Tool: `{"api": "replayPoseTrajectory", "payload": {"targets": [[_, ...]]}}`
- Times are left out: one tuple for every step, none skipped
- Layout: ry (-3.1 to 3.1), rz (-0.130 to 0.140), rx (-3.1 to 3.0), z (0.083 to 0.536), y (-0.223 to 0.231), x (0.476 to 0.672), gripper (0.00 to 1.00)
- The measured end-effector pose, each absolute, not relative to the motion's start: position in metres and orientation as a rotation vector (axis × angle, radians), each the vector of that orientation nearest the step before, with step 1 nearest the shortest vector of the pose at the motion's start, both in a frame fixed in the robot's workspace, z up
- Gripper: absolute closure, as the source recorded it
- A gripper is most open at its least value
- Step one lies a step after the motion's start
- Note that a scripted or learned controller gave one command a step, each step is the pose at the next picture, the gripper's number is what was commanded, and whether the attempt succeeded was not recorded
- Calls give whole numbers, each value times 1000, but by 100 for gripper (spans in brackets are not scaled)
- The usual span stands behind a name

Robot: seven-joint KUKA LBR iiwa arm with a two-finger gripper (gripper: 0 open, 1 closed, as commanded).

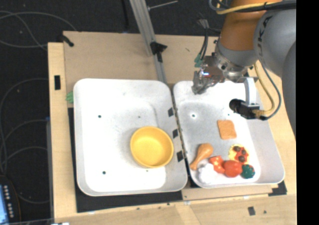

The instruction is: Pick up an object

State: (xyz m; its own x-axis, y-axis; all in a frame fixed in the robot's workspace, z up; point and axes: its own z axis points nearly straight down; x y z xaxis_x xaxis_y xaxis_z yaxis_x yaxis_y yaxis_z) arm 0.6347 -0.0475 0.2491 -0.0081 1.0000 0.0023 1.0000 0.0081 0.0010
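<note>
Gripper (pixel 200 83) sits over the right bin's (pixel 199 119) far left corner; can't tell its state. Yellow bowl (pixel 151 146) in left bin (pixel 99 104); toy food clustered at right bin's near edge.

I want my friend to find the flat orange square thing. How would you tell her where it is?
Look in the right-hand white bin, the one with the toy food. The orange square cracker lies by itself in the middle, above the pile along the bin's bottom edge. It is the only flat, square piece; the drumstick and tomato are rounded.
</note>
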Motion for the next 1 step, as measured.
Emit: {"api": "replayPoseTrajectory", "payload": {"targets": [[-2226,-1,-2217,247,-3,623,100]]}}
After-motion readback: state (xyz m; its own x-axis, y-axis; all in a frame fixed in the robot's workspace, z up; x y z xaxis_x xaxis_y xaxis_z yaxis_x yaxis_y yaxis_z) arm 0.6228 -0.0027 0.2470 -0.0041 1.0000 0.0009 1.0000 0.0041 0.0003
